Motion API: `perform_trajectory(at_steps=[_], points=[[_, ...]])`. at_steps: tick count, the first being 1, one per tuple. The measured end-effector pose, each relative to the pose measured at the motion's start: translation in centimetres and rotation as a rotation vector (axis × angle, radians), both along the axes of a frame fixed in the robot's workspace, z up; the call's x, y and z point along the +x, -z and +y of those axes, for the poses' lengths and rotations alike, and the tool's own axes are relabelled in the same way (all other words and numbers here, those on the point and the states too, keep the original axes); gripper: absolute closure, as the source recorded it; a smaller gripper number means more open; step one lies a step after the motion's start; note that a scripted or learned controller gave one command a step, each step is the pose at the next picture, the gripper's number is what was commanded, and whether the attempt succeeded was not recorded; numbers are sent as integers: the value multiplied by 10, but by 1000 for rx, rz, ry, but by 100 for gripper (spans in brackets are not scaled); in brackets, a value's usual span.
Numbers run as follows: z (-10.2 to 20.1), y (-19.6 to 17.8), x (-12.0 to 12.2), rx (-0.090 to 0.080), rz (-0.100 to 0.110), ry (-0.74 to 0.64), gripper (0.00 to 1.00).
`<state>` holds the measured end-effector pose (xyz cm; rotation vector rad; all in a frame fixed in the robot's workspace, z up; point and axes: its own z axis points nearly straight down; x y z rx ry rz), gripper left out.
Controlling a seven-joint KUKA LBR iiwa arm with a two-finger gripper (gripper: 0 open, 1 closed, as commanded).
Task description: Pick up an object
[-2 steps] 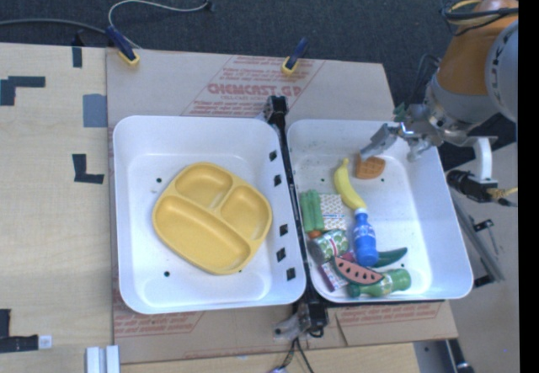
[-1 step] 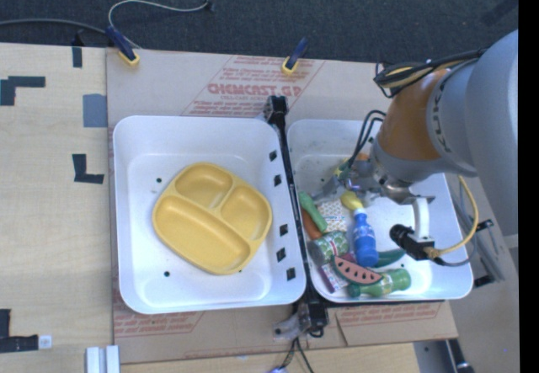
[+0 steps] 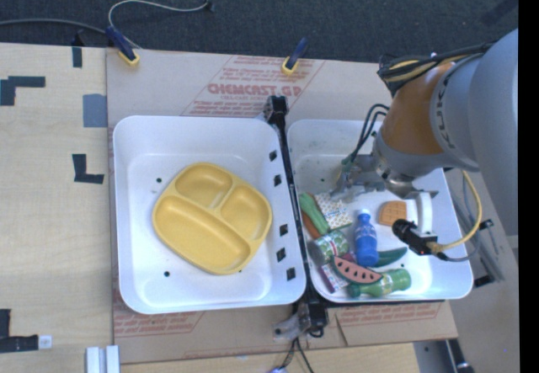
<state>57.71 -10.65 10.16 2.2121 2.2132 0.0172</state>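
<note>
The objects available for picking lie heaped in the lower half of the right bin (image 3: 459,277). Reference item: the blue bottle (image 3: 365,238), which lies near the middle of the heap.

- Directly below the blue bottle in the view: a watermelon slice (image 3: 360,270), close against it.
- Lower right of the blue bottle: a dark green vegetable (image 3: 390,258), and beyond that a light green bottle (image 3: 396,281).
- Upper right of the blue bottle, a little apart: a round orange biscuit (image 3: 392,212).
- Just left of the blue bottle: a green can (image 3: 333,243).
- Upper left of the blue bottle: a patterned packet (image 3: 338,211) and, beside it, a long green vegetable (image 3: 312,213) near the bin's left wall.

The pincer (image 3: 347,180) is above the blue bottle in the view, near the packet's upper edge. Whether the pincer is apart or together cannot be told. The arm (image 3: 413,114) enters from the upper right of the blue bottle.

Well to the left of the blue bottle, the left bin (image 3: 126,194) holds a yellow divided plate (image 3: 212,217). Both bins rest on a cardboard sheet (image 3: 244,89) on the table (image 3: 42,194).
</note>
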Motion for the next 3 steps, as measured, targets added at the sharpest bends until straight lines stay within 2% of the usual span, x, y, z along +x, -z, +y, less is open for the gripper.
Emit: perform_trajectory(at_steps=[1,2,3], points=[[1,2,-2,2,6,0,0],[1,-8,-1,3,4,-1,100],[1,-8,-1,3,4,-1,0]])
